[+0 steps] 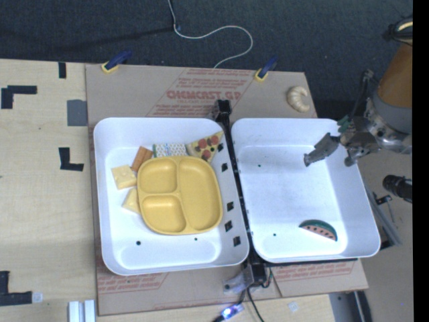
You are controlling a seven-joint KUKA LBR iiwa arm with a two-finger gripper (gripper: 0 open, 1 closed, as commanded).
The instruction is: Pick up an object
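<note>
Grey and metallic, the two-finger gripper (333, 149) is hanging over the upper right part of the shallow white right-hand bin (281, 200), its two dark fingers spread apart like a released claw, with nothing between them and nothing touching them. By that look the task is standing at its very start: no object is being held, and the whole pick is remaining to do. Nearest to the tool, though well apart from it, a small flat watermelon-slice toy with a red face and green rind (318, 230) is lying near the bin's lower right corner; I am judging it the likeliest target. Further out, the shallow white left-hand bin (107, 180) is holding a yellow divided plastic plate (179, 194), with small flat pale and orange pieces (132, 170) tucked beside its left edge and patterned pieces (201, 146) lying just above it.
</note>
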